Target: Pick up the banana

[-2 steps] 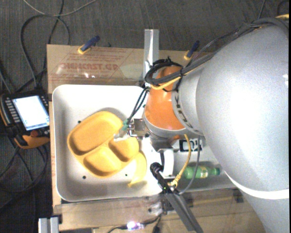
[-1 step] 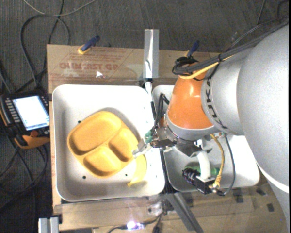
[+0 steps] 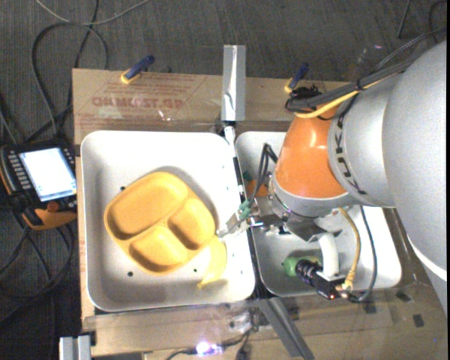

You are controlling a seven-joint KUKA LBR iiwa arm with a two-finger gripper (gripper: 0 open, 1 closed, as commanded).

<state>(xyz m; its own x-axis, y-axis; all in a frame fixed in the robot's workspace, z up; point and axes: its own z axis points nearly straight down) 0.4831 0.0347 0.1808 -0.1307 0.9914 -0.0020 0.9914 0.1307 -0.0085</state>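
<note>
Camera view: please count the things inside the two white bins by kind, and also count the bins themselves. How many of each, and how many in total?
White bins: 2, left bin and right bin
Yellow divided plate: 1
Banana: 1
Total: 4
</note>
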